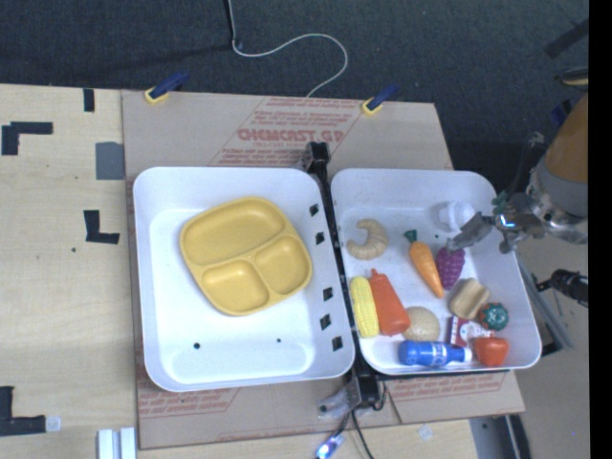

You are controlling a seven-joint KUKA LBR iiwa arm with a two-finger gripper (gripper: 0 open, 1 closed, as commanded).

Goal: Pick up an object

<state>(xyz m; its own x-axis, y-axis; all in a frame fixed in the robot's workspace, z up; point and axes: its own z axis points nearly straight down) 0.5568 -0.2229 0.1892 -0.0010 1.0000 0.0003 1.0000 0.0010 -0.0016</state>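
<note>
You are seeing the jaws [475, 226] hovering over the right bin [382, 187]; aperture indeterminate. Purple grapes [451, 259] lying just below them, carrot [426, 267] beside those.

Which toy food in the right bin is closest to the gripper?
The purple grape bunch, just below-left of the gripper. The carrot and croissant lie farther left.

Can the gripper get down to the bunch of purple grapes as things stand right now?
Probably yes. The gripper hangs just above the purple grapes, nothing covers them, though the carrot lies close on one side.
</note>
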